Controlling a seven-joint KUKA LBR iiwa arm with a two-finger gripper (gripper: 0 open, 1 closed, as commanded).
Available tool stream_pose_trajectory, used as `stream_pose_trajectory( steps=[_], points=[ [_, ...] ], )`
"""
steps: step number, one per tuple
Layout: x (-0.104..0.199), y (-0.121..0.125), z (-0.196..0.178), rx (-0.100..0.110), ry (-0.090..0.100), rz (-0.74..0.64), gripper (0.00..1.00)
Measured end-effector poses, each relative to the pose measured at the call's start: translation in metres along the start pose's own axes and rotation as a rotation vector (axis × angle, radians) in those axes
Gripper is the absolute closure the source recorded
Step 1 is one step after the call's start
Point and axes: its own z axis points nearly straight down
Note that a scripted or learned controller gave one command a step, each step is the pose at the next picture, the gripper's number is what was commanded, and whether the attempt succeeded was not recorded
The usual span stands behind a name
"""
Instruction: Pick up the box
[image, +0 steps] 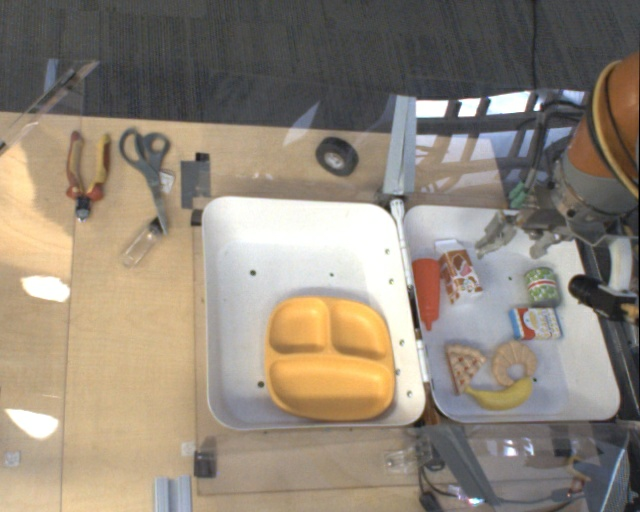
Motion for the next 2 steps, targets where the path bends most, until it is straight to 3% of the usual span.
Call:
stream_pose_trajectory(
  steps=[1,2],
  points=[
    [-0.081,-0.017,0.034,0.004,0.0,0.1,0.0],
    [-0.076,-0.027,0.135,-0.008,0.001,0.189,0.0]
  ],
)
